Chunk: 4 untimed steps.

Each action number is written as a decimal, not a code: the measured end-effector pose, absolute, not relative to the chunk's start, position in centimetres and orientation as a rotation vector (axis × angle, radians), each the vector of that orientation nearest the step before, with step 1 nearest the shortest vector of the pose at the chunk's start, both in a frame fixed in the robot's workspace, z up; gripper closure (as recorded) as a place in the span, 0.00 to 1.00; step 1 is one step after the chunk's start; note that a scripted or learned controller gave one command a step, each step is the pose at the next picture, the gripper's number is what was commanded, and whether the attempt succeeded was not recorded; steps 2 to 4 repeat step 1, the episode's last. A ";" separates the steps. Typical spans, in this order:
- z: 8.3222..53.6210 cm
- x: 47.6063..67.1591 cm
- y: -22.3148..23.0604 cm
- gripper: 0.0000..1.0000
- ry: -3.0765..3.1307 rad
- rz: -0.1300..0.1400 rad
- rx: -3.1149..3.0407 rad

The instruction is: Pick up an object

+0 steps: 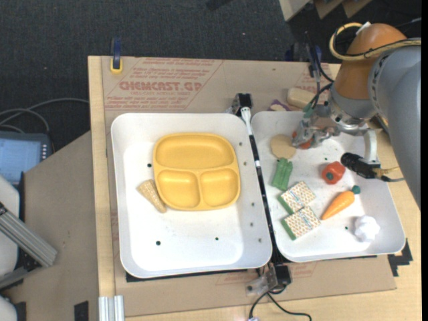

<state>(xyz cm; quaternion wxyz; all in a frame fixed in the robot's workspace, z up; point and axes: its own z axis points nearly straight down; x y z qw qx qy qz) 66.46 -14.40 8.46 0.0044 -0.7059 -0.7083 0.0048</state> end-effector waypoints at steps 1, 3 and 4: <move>19.2 62.1 -8.3 1.00 -2.230 -0.009 -2.217; 19.2 62.1 -8.3 1.00 -2.230 -0.009 -2.217; 19.2 62.1 -8.3 1.00 -2.230 -0.009 -2.217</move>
